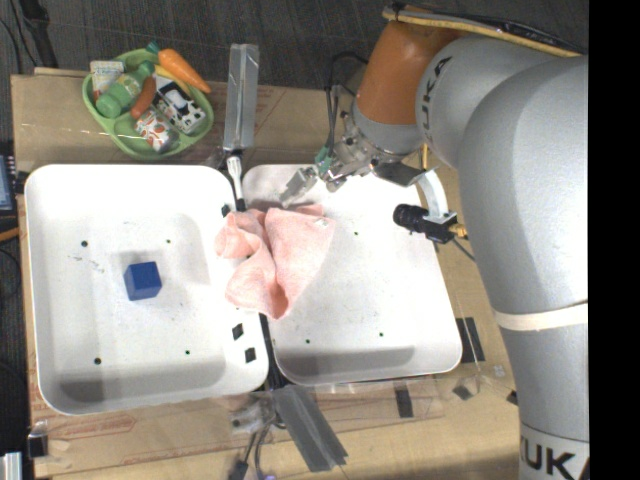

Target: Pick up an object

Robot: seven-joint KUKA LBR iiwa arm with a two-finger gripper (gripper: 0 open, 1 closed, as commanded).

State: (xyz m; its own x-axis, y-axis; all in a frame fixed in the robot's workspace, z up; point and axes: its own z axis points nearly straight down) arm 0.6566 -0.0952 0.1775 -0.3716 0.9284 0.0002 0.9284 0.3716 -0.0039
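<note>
A: Camera view puts the end effector (308, 180) over the right bin's (420, 338) far-left corner, just above the pink cloth (275, 253). Grasping?

B: Cannot tell. Probably it hangs there because the cloth's upper edge is nearest.

A: And the cloth's lie?

B: Crumpled, draped across the rims between both bins; long axis runs diagonally, far-right to near-left. A blue cube (143, 280) sits in the left bin (60, 388).

Crumpled pink cloth (272, 259) draped over the shared rims of the two bins, and a small blue cube (143, 280) resting upright in the left bin (60, 268).
</note>
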